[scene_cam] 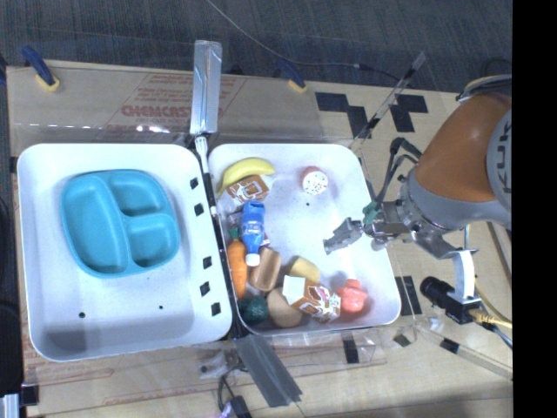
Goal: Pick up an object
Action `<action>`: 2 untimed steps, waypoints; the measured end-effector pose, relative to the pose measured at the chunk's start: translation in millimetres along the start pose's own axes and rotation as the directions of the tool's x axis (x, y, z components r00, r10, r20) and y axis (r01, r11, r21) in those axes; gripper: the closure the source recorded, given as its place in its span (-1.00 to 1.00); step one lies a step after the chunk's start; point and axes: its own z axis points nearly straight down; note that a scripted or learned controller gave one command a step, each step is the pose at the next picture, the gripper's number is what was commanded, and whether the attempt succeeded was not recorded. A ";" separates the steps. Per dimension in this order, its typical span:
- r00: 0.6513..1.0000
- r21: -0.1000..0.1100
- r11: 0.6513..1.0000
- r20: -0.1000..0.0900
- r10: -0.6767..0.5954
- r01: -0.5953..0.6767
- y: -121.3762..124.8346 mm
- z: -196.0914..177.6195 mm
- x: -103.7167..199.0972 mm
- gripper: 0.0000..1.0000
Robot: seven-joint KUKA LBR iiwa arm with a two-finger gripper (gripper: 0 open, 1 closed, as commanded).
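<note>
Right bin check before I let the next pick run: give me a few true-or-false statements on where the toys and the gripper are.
1. The banana lies at the far end of the right bin. True.
2. The blue divided tray sits in the right bin. False: it sits in the left bin.
3. The gripper hangs over the right bin, with no toy seen between its fingers. True.
4. The carrot lies against the right bin's right wall. False: it lies along the left wall, by the divider.
5. The pink toy sits near the right bin's near right corner. True.
</note>
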 end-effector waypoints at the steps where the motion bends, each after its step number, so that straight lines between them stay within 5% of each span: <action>1: 0.997 0.005 0.997 -0.001 -0.079 0.079 61.4 63.1 48.4 -1.00; 2: 0.957 -0.012 0.957 0.005 -0.290 0.290 -2.3 134.4 53.0 -1.00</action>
